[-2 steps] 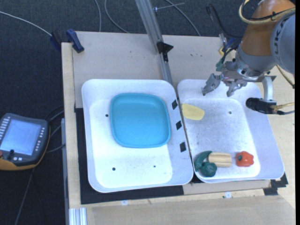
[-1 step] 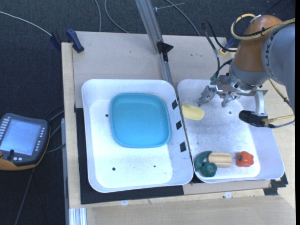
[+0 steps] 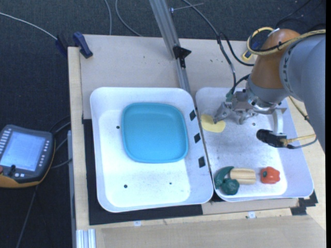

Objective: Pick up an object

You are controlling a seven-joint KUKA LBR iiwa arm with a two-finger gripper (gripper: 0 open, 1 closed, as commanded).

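In the right bin (image 3: 297,182), a pale yellow piece (image 3: 213,123) lies at the left wall. My gripper (image 3: 231,117) hangs low just to the right of it, open, with one fingertip (image 3: 221,114) at the piece's upper edge and nothing between the fingers. Along the bin's near edge lie a green pepper (image 3: 226,180), a tan cylinder (image 3: 243,175) and a red tomato (image 3: 269,175). The grey arm with its orange band (image 3: 269,68) reaches in from the upper right.
The left bin (image 3: 103,154) holds a blue square plate (image 3: 154,132). A metal pole (image 3: 170,30) slants up between the bins. A black plug with a yellow cable (image 3: 270,137) hangs from the arm over the right bin.
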